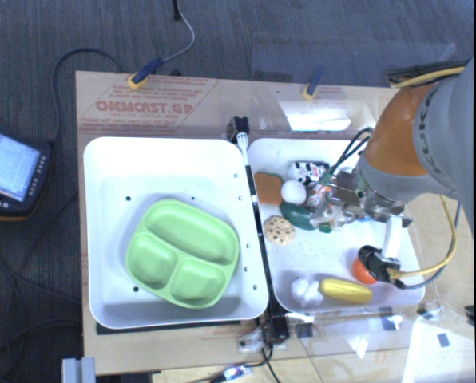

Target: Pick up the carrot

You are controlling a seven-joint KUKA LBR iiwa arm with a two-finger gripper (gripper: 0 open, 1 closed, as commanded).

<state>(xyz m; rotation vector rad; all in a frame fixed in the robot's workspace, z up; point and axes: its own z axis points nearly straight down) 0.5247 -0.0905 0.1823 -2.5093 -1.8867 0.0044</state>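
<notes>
A small orange piece [363,273], which looks like the carrot, lies near the front right of the right bin [398,294]. A black cable fitting [371,256] hanging from the arm partly covers it. My gripper [327,211] hangs low over the middle of the right bin, to the upper left of the orange piece and apart from it. It sits right beside a dark green item [299,215] and a white ball [292,191].
The right bin also holds a brown piece [267,185], a cookie [278,229], a black-and-white toy [307,170], a yellow banana-like item [346,290] and a white lump [305,290]. A green divided plate [182,251] lies in the left bin [110,166].
</notes>
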